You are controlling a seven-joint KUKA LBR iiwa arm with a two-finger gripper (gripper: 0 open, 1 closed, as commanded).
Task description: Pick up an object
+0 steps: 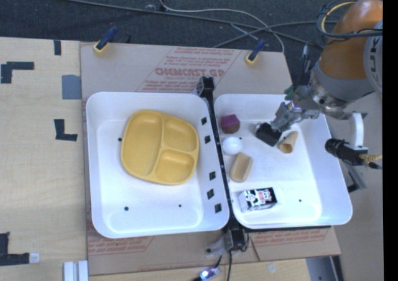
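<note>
In the right bin point(311, 208), the tool point(272, 132) hangs low beside a tan cone point(287, 142), likely its target; its open-or-closed state cannot be told. Other candidates lie loose, apart, leaving room for a grasp.

There is one camera, fixed above the counter point(37, 149) and looking down on it at a slant. The far edge of the counter lies toward the top of the picture, with dark floor point(74, 18) behind it, and the near edge is toward the bottom. The camera stands far enough back to hold both the left bin point(99, 211) and the right bin point(329, 205) whole (they sit side by side, nearly in the middle of the frame). The arm point(348, 56) comes in from the right side, cut by the frame's edge.
</note>
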